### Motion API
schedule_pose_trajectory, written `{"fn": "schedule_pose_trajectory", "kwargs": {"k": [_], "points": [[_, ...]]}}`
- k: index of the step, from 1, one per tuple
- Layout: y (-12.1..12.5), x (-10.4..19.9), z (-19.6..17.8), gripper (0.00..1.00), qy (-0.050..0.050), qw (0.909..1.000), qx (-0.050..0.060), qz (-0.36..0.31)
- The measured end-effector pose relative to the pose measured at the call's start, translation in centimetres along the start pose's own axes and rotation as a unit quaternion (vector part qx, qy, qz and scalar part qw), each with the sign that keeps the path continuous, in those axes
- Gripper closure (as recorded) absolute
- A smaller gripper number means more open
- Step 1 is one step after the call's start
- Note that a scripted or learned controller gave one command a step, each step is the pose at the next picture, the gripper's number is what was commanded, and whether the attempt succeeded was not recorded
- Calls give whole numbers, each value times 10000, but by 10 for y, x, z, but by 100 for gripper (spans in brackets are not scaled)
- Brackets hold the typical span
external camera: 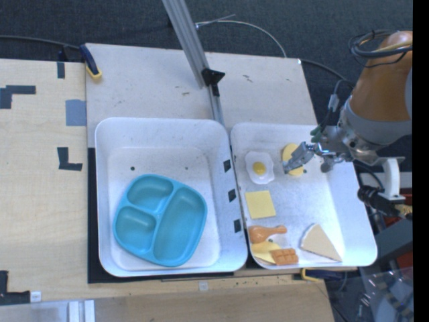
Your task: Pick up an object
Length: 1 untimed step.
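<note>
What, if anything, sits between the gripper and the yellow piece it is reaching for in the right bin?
Nothing visible. The gripper is already over the yellow piece near the right bin's far side; the fried egg lies apart, beside it.

I'm hanging over the right bin (348, 200), and bare floor is lying open along its right side. The fried egg (259, 168), cheese slice (260, 204) and drumstick (267, 233) are crowding the left side, the bread wedge (320, 242) is blocking the near corner. In the left bin (107, 153), the blue divided plate (161, 219) is taking the near half, leaving the far half open.
</note>
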<state>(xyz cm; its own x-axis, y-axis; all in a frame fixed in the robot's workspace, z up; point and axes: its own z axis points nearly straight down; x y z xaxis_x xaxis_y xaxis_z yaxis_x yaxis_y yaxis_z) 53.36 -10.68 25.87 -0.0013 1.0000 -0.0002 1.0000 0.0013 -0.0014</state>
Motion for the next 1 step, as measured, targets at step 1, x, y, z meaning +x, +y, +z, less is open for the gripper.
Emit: {"fn": "schedule_pose_trajectory", "kwargs": {"k": [1], "points": [[-25, -83, 28, 0, -18, 10000, 18, 44]]}}
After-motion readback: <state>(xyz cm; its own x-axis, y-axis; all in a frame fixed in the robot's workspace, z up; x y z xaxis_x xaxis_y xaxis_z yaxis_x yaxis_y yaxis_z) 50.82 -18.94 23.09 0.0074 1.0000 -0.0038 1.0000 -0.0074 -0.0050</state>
